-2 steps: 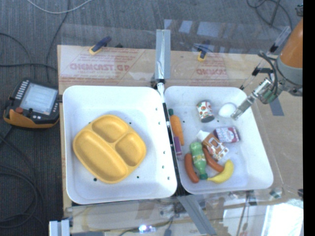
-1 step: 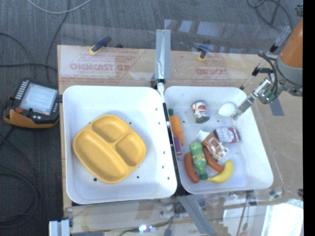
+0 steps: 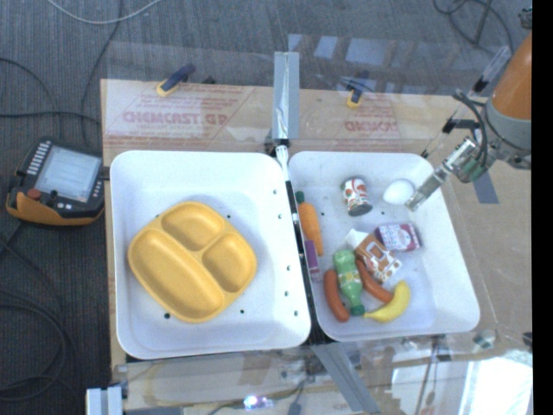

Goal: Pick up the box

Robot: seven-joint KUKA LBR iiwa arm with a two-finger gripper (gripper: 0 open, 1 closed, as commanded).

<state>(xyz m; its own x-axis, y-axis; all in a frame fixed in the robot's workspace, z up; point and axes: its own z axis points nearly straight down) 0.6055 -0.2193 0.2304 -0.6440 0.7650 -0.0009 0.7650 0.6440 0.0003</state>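
While the box (image 3: 378, 258), orange and white with a printed face, is lying tilted in the middle of the right bin (image 3: 458, 292), nothing is gripping it. A maroon carton (image 3: 398, 237) is sitting just beside it on the upper right, and a green bottle (image 3: 348, 281) is lying against its left side. A red sausage-shaped piece (image 3: 372, 284) is running under its lower edge, with a banana (image 3: 390, 305) curling just below that and another red piece (image 3: 335, 296) lying left of the bottle. Farther up, a small can (image 3: 355, 196) is standing near a white egg-like ball (image 3: 397, 192), and a carrot (image 3: 309, 226) is lying along the bin's left wall.

The gripper (image 3: 416, 201) is hanging over the upper right part of this bin, its tip just beside the white ball and well apart from the box. I cannot tell whether it is spread or pressed together, and I am seeing nothing pinched in it. The arm (image 3: 510, 111) is reaching in from the right.

In the left bin (image 3: 138, 180) a yellow divided tray (image 3: 192, 260) is resting alone. A handheld controller (image 3: 59, 184) is lying on the floor beyond it.
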